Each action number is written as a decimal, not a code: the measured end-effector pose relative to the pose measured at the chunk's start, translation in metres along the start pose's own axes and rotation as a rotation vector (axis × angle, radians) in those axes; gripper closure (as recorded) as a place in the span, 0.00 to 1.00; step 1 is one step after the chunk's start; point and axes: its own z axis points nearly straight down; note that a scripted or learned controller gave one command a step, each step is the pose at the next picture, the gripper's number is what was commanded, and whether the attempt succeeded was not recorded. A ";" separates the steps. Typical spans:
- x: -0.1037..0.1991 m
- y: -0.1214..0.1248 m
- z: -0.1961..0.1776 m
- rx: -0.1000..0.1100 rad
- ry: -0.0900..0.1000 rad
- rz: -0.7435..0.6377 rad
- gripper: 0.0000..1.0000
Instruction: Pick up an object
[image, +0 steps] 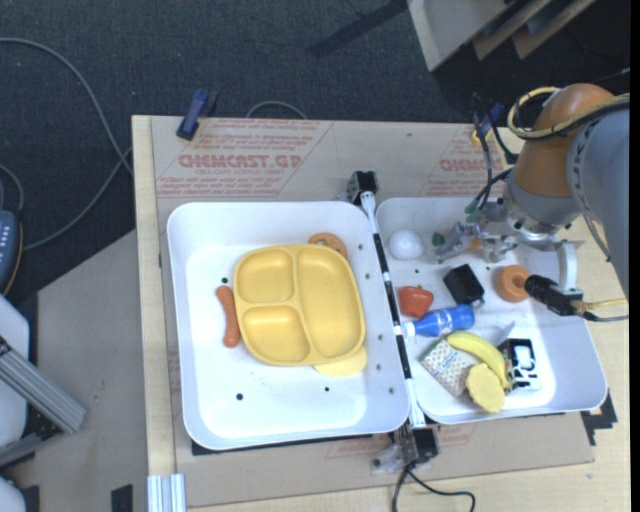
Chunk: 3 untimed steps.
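My gripper (478, 238) hangs over the far part of the right bin (560, 395), at the end of the grey arm with the orange band (560, 140). Just below it in the bin lie a black block (463, 283) and an orange round piece (514, 283). A white ball (405, 243) rests to the gripper's left. Nearer the front are a red object (415, 298), a blue bottle (445, 320), a banana (478, 350), a yellow chunk (486, 388), a foil packet (447, 368) and a black-and-white item (520, 362). I see nothing held in the gripper.
The left bin (200, 400) holds a yellow divided plate (298, 303), an orange sausage (229, 315) beside it and a brown ring (327, 241) behind it. A black clamp bar (385, 290) joins the two bins. Cables run along the arm at the right.
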 end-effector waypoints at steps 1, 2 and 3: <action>0.025 -0.042 0.001 0.003 0.001 0.001 0.00; 0.025 -0.041 -0.010 0.001 0.001 0.002 1.00; 0.098 -0.051 -0.100 -0.002 0.001 -0.001 1.00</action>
